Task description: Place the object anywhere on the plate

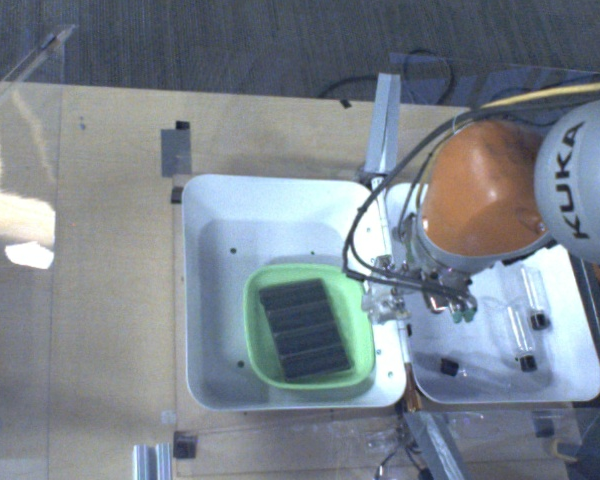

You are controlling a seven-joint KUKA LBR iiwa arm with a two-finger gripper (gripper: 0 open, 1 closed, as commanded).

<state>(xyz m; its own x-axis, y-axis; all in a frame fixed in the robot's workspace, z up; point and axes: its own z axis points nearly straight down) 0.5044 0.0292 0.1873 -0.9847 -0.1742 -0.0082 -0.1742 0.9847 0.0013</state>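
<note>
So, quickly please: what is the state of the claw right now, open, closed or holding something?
Claw: cannot be told; it sits above the seam between the two bins, beside the green plate.

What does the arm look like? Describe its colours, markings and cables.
The arm is a rounded grey shell with black "KUKA" lettering down its side. Below that sits a large glossy orange band, dome-shaped from this angle. Black cables loop from the arm toward the wrist. The gripper end is a cluster of small metallic parts with thin wires and a green spot.
</note>
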